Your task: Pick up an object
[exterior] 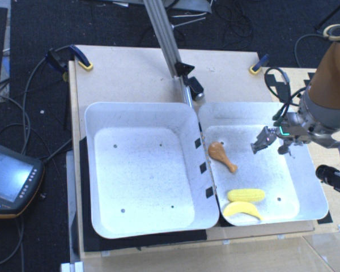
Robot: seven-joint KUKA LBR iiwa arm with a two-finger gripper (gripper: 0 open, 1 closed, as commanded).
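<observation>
1. our gripper [264, 141] hangs above the right bin [306, 177], out toward that bin's far right part. its fingers look parted, with nothing between them, so we read it as released and carrying nothing.

2. we judge the pick as not yet made: any of three things could serve, and all three lie in the right bin. the toy drumstick [222, 155] sits nearest the gripper, to its left and just beside the wall that the two bins share.

3. the corn cob [246, 195] and the banana [242, 209] lie toward the right bin's near edge, the banana in front of the corn and seemingly touching it.

4. what could go wrong for us: the drumstick is narrow at its handle end and rounded at the other, so a closing grip might pinch one end and let it swing or squirt free.

5. its spot beside the shared wall is a second worry; a finger coming down on that side could strike the wall or the dark clips [204, 166] along it.

6. if we went for the corn or banana instead, their closeness might mean one finger lands on the neighbour and shoves both.

7. the left bin [96, 123] lies on the counter [130, 72] beside the right bin, showing just a speckled white floor.
</observation>
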